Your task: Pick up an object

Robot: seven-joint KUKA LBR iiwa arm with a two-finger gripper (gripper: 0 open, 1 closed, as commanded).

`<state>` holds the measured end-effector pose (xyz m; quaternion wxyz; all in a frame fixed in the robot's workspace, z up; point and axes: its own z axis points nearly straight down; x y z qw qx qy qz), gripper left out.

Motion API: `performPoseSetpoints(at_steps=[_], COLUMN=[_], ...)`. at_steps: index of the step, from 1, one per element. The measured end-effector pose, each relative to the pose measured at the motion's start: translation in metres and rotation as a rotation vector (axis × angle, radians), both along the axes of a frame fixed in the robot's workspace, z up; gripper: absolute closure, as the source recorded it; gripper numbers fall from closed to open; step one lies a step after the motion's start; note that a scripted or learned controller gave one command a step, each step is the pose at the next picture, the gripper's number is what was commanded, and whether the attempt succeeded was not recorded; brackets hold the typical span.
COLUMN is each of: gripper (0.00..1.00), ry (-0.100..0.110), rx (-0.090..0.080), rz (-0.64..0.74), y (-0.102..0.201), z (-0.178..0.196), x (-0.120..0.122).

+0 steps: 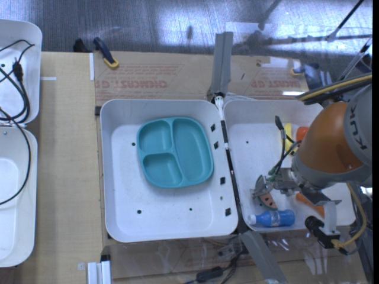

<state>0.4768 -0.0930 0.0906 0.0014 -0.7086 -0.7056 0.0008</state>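
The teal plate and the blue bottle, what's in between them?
In the camera view, between the teal divided plate and the blue bottle lie bare white bin floor and the bins' meeting rims.

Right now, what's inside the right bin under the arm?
In the right bin: a blue bottle lying near the front wall, a brownish object at the gripper, and yellow and orange items further back. The arm covers the bin's right half, so anything under it is hidden.

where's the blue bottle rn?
The blue bottle lies on its side in the right bin, near its front edge, just below the tool and right of the divider between the bins.
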Motion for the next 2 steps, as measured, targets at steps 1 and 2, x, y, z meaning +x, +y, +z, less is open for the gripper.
performPoseSetpoints(at_steps=[1,2], gripper=[1.0,1.0], ry=[0.0,0.0], rx=[0.0,-0.002], rz=[-0.004,0.005], y=[-0.001,0.039], z=[0.009,0.1], x=[0.0,0.047])
